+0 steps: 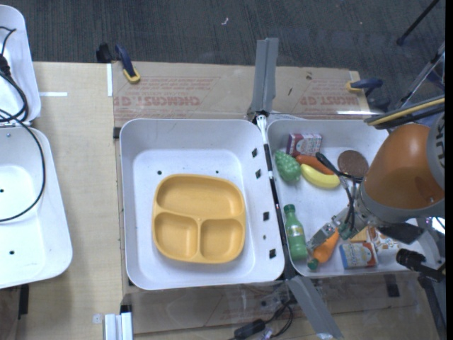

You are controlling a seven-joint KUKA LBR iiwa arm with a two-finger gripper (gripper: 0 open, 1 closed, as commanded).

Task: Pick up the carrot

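The carrot is a small orange piece with a green tip, lying near the front edge of the right bin. My gripper hangs from the grey arm with the orange band. It sits right at the carrot's upper end, low in the bin and touching or nearly touching the carrot. The arm's bulk hides the right part of the bin.
A green bottle lies just left of the carrot. A banana, a red-orange vegetable, a green leafy toy, a pink box and a brown disc fill the back. A carton lies to the right. The left bin holds a yellow divided plate.
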